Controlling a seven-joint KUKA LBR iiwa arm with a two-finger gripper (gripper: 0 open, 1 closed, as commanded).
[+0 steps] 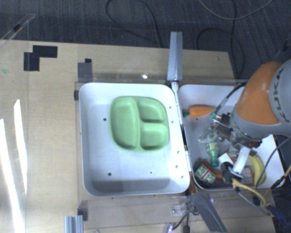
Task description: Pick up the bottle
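Note:
A small bottle (212, 152) with a green lower half lies in the right bin (196, 98), near its middle. My gripper (212, 136) hangs directly over the bottle's upper end, reaching down from the grey and orange arm on the right. The metal wrist parts hide the bottle's top, and I cannot make out whether anything is between the jaws.
An orange carrot-like thing (201, 111) lies at the back left of the right bin. A dark printed packet (206, 173) and a yellow banana (257, 170) lie along its front. A green divided tray (138, 123) sits in the left bin (94, 144).

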